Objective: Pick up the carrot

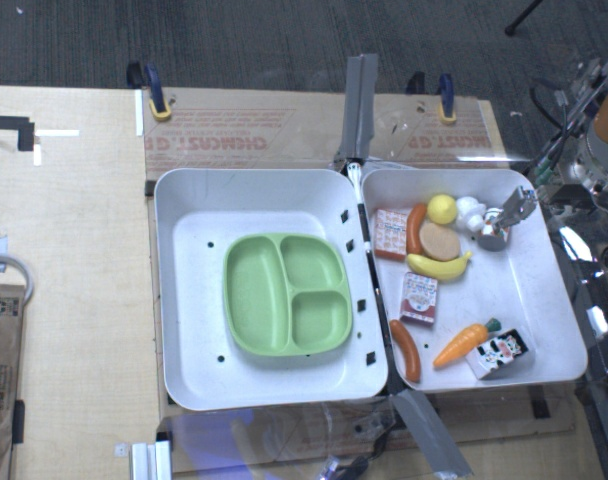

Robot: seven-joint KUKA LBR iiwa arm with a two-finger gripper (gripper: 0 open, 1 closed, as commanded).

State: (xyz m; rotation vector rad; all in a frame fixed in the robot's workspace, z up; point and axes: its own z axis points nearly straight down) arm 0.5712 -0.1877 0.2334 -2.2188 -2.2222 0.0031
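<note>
Carrot (461, 344) lies in the right bin (544, 298), toward the near edge, tilted, leafy end pointing at the small black-and-white carton (498, 354), which sits just beside it, nearly touching at the green tip. A red sausage (406, 350) lies near its pointed end, and a small red-and-white box (419, 298) sits just above. Gripper (511, 211) is at the far right corner of the same bin, well apart from the carrot, close to the white balls (471, 214) and the lemon (441, 208). Cannot tell whether the fingers are spread or closed: too small and dark against the arm. Nothing is seen held. Risks, as judged: the approach crosses the cluster of banana (439, 264), bun (440, 241) and lemon, so a low traverse could scatter them. At the carrot, fingers closing across the carton side may catch the carton instead, or push the carrot against the bin wall. The tapered body may slip out if gripped near the thin end. The left bin with the green tray (284, 293) is not involved.
</note>
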